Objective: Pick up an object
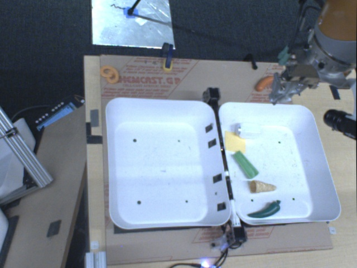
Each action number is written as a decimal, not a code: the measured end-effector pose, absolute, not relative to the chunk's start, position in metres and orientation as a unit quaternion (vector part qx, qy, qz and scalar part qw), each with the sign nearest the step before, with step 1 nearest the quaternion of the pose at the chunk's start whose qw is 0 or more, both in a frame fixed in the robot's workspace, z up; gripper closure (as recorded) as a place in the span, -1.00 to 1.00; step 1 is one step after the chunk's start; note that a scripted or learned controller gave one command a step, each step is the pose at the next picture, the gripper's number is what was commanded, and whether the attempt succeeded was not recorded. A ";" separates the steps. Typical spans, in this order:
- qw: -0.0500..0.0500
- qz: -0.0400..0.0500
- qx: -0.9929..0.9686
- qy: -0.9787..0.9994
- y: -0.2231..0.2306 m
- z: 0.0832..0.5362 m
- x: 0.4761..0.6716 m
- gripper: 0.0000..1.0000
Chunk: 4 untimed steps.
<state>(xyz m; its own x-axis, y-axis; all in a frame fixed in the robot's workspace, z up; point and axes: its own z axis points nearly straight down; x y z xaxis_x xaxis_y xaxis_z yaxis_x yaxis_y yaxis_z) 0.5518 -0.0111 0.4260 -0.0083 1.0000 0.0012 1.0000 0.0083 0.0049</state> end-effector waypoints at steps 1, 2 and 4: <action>0.001 0.004 0.703 0.711 0.047 0.465 0.512 1.00; 0.001 0.004 0.703 0.711 0.105 0.516 0.486 1.00; 0.001 0.001 0.708 0.706 0.087 0.535 0.487 1.00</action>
